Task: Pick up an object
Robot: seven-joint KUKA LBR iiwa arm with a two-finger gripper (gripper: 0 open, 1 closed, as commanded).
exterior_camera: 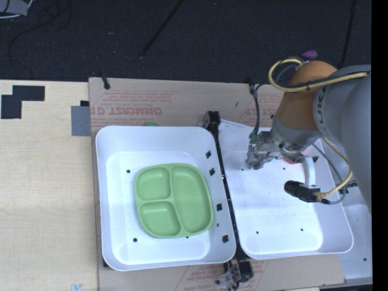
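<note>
Green divided plate (174,199) lies flat in the left bin (115,144), its long axis running roughly up and down our view. We see the gripper (257,157) low over the right bin (291,235), so the plate sits well apart, leftward across the divider. We cannot tell how the gripper stands.

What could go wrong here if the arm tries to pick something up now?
1. The gripper is over the right bin, while the green plate lies in the left bin, so a grab here would likely close on nothing.
2. Crossing over, it could catch the black divider between the bins.
3. The plate lies flat and wide, so the fingers may slip off its rim.
</note>
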